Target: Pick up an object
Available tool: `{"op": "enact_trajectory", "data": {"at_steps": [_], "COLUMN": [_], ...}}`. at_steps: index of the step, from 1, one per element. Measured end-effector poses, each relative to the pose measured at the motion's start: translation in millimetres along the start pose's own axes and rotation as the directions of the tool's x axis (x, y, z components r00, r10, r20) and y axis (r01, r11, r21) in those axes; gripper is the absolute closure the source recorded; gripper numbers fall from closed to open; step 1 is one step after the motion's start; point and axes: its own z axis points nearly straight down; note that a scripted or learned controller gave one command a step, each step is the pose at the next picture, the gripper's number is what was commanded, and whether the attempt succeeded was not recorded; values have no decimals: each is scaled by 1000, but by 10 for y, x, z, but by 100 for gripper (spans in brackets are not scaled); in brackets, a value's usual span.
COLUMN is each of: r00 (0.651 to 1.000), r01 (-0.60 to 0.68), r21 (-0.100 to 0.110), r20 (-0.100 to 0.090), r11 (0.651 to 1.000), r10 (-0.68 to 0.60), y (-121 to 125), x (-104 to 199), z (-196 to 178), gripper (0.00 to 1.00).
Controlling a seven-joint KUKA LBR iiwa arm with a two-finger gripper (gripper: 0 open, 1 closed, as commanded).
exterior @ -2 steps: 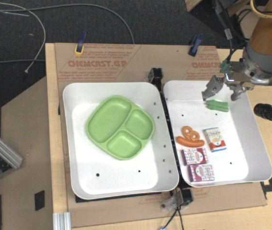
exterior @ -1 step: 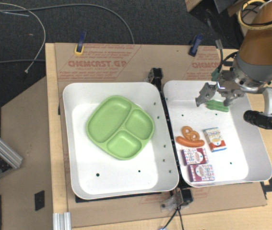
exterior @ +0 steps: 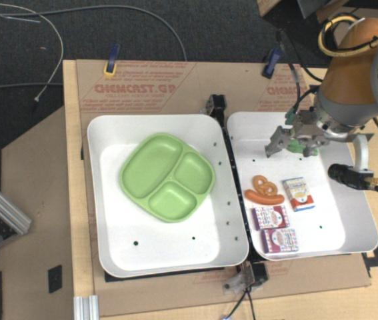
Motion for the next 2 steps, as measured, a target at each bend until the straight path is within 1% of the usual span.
{"op": "enact_trajectory", "data": {"at_steps": [1,2], "r00": [1000,1000], "r01": [0,0], "r21": [1,-6], "r20": [0,0], "r11": [1000,1000], "r10": [0,0], "y": [3,20], "x": [20,18], "z": [426,284], "gripper": [0,100]}}
